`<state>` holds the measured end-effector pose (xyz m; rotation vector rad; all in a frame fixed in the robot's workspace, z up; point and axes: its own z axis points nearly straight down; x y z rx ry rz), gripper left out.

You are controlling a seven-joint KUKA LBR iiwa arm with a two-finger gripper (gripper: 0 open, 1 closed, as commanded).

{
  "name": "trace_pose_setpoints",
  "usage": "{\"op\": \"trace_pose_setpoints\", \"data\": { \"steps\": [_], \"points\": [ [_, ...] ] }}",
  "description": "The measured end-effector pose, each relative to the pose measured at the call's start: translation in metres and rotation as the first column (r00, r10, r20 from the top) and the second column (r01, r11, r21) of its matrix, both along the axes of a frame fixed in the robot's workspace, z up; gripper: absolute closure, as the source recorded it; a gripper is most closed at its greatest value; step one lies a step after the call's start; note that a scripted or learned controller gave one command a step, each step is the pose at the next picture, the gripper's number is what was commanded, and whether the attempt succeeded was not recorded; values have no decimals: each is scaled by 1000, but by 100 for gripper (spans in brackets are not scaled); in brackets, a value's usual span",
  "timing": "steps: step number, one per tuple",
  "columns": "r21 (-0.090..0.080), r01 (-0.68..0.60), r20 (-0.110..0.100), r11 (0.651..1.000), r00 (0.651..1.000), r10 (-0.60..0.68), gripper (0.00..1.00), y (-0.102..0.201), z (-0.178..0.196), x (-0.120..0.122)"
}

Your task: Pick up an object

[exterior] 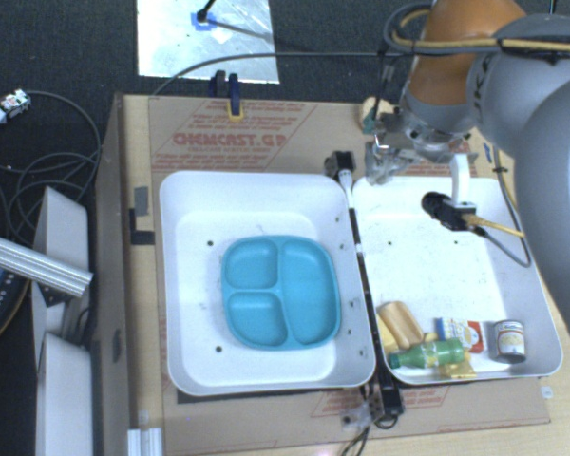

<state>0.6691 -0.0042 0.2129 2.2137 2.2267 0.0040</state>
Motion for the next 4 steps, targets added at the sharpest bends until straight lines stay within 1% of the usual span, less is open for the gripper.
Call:
{"op": "trace_pose_setpoints", "data": {
  "steps": [1,2,3,4],
  "points": [
    [1,1,-1,1000,1000,-1,100,36,-17,0],
    [1,0,-1,1000,1000,0,100,85,-6,0],
    [-1,5,-2,1000,1000,-5,100,63,8,-10],
    [0,1,-1,1000,1000,-1,100,90,-2,0]
  ]
}}
